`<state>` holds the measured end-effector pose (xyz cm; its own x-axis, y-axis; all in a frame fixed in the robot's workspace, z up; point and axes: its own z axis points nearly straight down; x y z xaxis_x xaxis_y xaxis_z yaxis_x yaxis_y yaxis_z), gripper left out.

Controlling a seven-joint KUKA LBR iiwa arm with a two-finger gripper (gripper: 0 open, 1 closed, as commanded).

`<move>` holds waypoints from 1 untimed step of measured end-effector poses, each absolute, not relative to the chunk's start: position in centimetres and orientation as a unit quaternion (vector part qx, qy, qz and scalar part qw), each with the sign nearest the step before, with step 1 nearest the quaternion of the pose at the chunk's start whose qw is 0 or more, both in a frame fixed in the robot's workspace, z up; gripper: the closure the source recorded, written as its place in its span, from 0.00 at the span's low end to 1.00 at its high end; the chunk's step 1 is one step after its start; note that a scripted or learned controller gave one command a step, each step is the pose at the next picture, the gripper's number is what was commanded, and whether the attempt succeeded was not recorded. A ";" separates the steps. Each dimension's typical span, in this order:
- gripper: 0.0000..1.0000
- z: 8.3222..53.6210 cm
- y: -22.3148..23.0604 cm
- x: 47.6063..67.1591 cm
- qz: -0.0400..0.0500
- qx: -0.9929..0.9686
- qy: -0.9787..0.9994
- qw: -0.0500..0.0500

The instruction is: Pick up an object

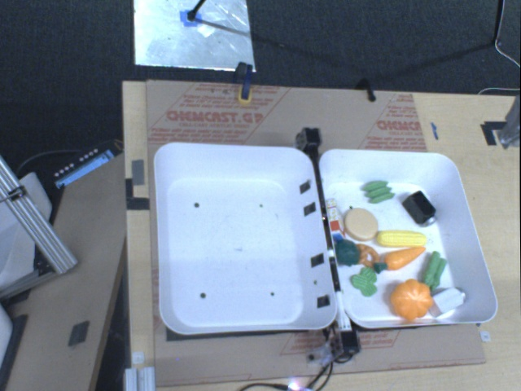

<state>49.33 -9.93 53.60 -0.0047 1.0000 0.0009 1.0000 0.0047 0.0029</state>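
Whether the jaws are released or clenched cannot be told: all that can be made out of the arm (513, 125) is a grey sliver at the right edge of the view, above and beyond the far right corner of the right bin (470, 243), and nothing is seen held there. From that sliver every candidate lies down and to the left, inside the right bin. The black block (419, 207) sits nearest, by itself near the bin's far right side, with the green pod (377, 191) to its left. Further on come the tan disc (361, 223) and the yellow corn (400, 239), just beside each other, the corn's long axis running left to right across the bin. Below it the carrot (403, 258) lies at a slight slant, tip pointing left toward a teal piece (347, 252). The orange pumpkin (411, 298) rests near the front wall, close to a green cucumber (433, 269) and a white piece (448, 300). The left bin (236, 235) is well apart from the arm, across the divider. Nothing has been lifted yet; judging by spacing, the black block looks the easiest approach, since it stands clear of its neighbours on the arm's side of the table (391, 108).
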 end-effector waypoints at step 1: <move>1.00 53.5 -11.4 56.6 0.001 0.707 0.708 0.002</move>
